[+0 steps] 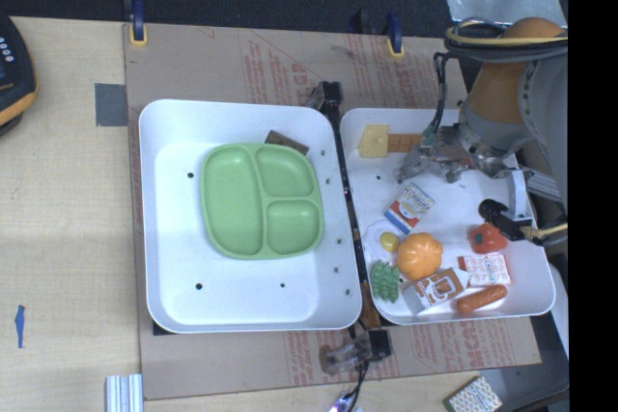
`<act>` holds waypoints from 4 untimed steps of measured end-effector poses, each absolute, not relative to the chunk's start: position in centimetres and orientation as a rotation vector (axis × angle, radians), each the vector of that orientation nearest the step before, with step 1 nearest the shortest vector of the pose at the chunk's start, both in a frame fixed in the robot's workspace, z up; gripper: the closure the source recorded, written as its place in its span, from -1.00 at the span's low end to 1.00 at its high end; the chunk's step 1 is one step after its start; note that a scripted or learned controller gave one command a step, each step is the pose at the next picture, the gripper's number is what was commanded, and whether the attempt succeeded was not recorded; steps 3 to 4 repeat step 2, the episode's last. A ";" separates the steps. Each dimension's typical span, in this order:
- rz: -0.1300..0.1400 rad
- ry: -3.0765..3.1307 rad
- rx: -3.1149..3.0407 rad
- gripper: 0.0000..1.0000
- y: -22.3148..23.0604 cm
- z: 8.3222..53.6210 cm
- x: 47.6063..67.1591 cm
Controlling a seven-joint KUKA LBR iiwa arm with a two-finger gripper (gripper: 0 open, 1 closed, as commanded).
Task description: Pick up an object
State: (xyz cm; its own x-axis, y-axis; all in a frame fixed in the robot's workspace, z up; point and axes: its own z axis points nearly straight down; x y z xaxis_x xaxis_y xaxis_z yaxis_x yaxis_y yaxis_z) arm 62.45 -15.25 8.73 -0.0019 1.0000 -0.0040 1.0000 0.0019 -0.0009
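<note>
Arm (pixel 507 82) enters from the right, grey with an orange band, wrist bent down over the far end of the right bin (pixel 541 299). Claw (pixel 435 164) sits low above the bin floor, just right of a yellow sponge-like block (pixel 374 141) in the far left corner; whether it is released or clenched cannot be told, the metal parts blurring together, and nothing is seen grasped. Right bin contents, all loose: a small packet (pixel 410 206) near the middle; an orange (pixel 419 255) nearer the camera, touching a green leafy item (pixel 385 281) and a yellow piece (pixel 388 242) at the left wall; a brown-and-white box (pixel 437 288) just below the orange; a sausage (pixel 480 300) at the near edge; a red tomato-like item (pixel 488 237) and a red-and-white packet (pixel 484 269) toward the right. Left bin (pixel 164 207) holds a green three-part tray (pixel 261 200), lying flat near centre, with a dark brown item (pixel 288 143) at its far edge. Both bins rest on the cardboard-covered worktop (pixel 68 236).
</note>
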 end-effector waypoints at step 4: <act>-0.006 2.231 2.217 -1.00 -21.1 20.6 61.2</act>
